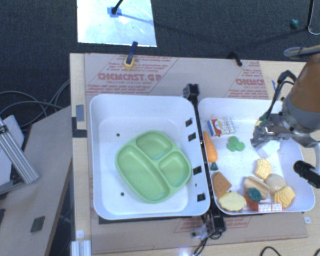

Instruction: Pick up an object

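Observation:
The right bin (304,153) holds several toy foods. Among them are a red, white and blue carton (221,126), a green piece (235,143), an orange carrot (210,148) along the left wall and a yellow corn piece (263,168). A brown cracker (221,183), a yellow round piece (232,201) and a red piece with a teal top (252,196) lie near the front. My gripper (260,136) hangs over this bin, just right of the green piece and just behind the corn piece. Nothing shows in its grasp.
The left bin (112,116) carries a green divided plate (153,166). A black divider with clips (198,143) runs between the bins. A beige piece (275,182) and a yellow waffle-like piece (285,196) sit at the right bin's front right. A black bracket (309,174) juts in there.

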Action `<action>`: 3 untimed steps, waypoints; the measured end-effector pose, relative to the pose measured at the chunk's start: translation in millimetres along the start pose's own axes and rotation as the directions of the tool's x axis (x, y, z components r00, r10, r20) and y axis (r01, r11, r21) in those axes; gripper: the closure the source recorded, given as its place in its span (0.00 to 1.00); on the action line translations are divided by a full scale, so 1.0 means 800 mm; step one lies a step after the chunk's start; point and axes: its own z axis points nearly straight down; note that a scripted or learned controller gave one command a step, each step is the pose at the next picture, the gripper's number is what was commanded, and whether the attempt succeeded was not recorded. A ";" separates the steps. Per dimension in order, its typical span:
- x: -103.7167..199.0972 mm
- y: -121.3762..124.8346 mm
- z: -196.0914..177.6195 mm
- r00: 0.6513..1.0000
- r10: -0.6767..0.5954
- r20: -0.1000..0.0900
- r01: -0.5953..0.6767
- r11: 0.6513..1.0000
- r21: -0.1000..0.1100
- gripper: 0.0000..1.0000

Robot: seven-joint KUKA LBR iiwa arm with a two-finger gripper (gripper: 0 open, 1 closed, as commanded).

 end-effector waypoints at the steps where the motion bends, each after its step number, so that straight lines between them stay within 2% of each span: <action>1: 0.000 0.001 -0.007 1.000 0.001 -0.001 -0.001 1.000 0.005 1.00; 2: 0.051 0.060 -0.009 1.000 -0.004 -0.002 0.004 1.000 0.002 1.00; 3: 0.080 0.128 -0.002 1.000 -0.004 -0.002 0.004 1.000 0.002 1.00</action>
